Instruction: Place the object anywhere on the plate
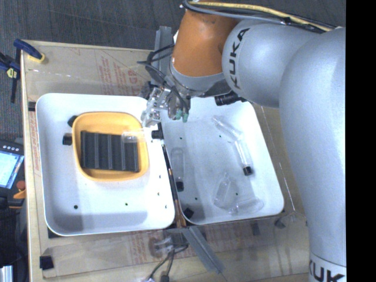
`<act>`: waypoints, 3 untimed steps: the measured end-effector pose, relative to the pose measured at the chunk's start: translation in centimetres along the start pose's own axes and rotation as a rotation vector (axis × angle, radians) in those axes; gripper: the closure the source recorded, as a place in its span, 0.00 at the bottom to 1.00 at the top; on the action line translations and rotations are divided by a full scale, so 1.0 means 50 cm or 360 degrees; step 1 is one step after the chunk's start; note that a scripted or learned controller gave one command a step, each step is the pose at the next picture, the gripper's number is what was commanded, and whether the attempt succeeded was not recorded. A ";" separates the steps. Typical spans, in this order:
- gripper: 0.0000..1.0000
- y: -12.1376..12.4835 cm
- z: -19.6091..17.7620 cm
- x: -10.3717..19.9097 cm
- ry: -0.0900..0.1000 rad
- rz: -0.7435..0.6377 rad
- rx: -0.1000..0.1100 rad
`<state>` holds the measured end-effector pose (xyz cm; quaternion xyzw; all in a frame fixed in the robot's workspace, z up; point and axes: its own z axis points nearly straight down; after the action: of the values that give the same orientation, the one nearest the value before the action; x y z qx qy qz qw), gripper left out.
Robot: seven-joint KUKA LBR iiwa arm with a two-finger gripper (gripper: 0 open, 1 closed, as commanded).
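the arm [276,69] is the biggest thing here, grey w/ an orange band, coming in from the right and covering the upper right of the counter [88,57]. the counter carries two shallow white bins side by side. the left bin [59,210] holds the plate [111,148], a yellow-rimmed dish w/ a dark ribbed centre, sitting in the bin's upper middle. the right bin [264,181] holds several clear plastic pieces: a tube w/ a dark cap [242,154] lying roughly top-to-bottom w/ a slight slant, a clear lump [232,195] near the bin's lower edge, and a slim clear piece [177,160] close to the divider betw. the bins.

the tool [166,107] hangs right over the divider, at the top of the seam, just beside the plate's upper right corner. whether it's wide, narrow or holding anything can't be told; the tip is cluttered and small. a pale clear bit [130,136] seems to lie on the plate's upper right rim, just down-left of the tool, poss. the object, but too faint to be sure.

key relation: the plate lies left and slightly down from the tool, v. near. if the tool carries the object, a short shift left prob. puts it over the plate. if not, the clear pieces lie down-right of it.
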<state>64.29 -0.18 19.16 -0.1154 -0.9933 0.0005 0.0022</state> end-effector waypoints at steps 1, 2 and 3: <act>1.00 0.049 -0.126 -0.006 -0.0011 -0.0122 -0.0002; 1.00 0.056 -0.143 -0.006 -0.0012 -0.0227 -0.0002; 1.00 -0.028 -0.064 -0.003 -0.0005 -0.0543 0.0000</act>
<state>64.14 -1.56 22.36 0.0550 -0.9985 0.0002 0.0005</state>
